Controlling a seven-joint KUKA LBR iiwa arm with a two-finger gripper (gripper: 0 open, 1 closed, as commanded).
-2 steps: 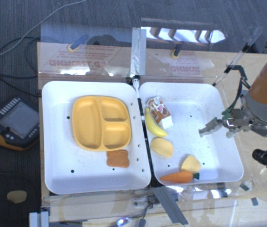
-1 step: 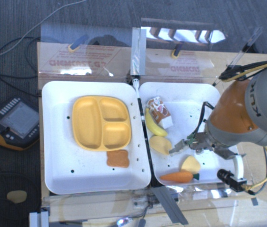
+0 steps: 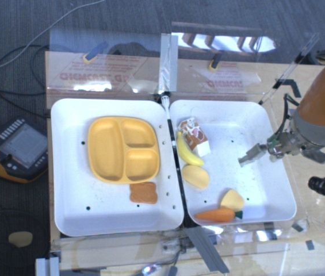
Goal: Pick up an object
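Observation:
The right bin [image 3: 231, 119] holds several items along its left and front sides: a brown and white packet [image 3: 194, 134], a banana [image 3: 187, 153], a pale yellow rounded fruit [image 3: 195, 177], a yellow wedge [image 3: 232, 199] and an orange carrot [image 3: 214, 215]. My gripper [image 3: 248, 156] reaches in from the right and hangs over the bare middle of the right bin, pointing left. It sits about a hand's width right of the banana and above the yellow wedge. Nothing shows at its tip.
The left bin [image 3: 70, 171] holds a yellow divided plate [image 3: 122, 149] and a brown toast-like piece [image 3: 144, 193] near its front. A raised rim [image 3: 174, 160] separates the two bins. A handheld controller [image 3: 15, 148] lies on the floor at the left.

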